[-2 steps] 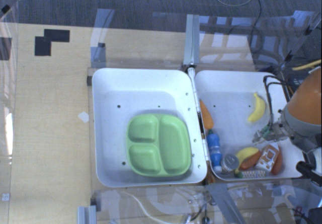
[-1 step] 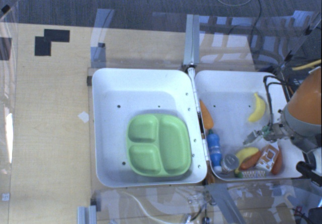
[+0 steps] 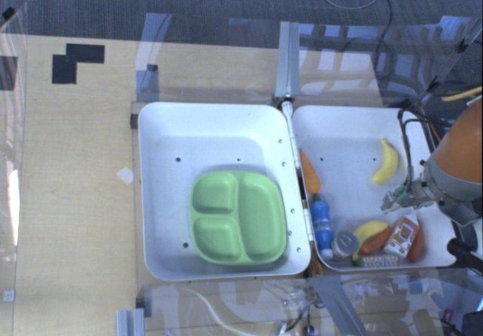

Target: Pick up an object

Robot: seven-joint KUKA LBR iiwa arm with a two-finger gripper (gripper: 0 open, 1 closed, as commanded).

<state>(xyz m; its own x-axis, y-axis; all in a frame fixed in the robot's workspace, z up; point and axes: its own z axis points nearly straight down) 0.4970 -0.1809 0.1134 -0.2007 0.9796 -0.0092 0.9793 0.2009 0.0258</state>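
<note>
On the wooden surface [image 3: 83,198] two white bins sit side by side. The left bin [image 3: 162,138] holds a green divided plate [image 3: 238,215], lying flat toward its near side. The right bin [image 3: 339,131] holds the loose things: a yellow banana [image 3: 386,161] toward its far right, an orange carrot-like piece [image 3: 309,173] against the left wall, a blue bottle [image 3: 321,223] just below it, a small grey can [image 3: 346,243] at the near edge, a yellow-and-red piece [image 3: 373,234] beside the can, and a red-and-white carton [image 3: 403,236] to the right of that. The arm [image 3: 460,164] reaches in from the right, and its gripper [image 3: 404,196] hangs over the right side of the right bin, just above the carton and below the banana. Nothing shows between its fingers, and whether they stand apart or together I cannot tell.
</note>
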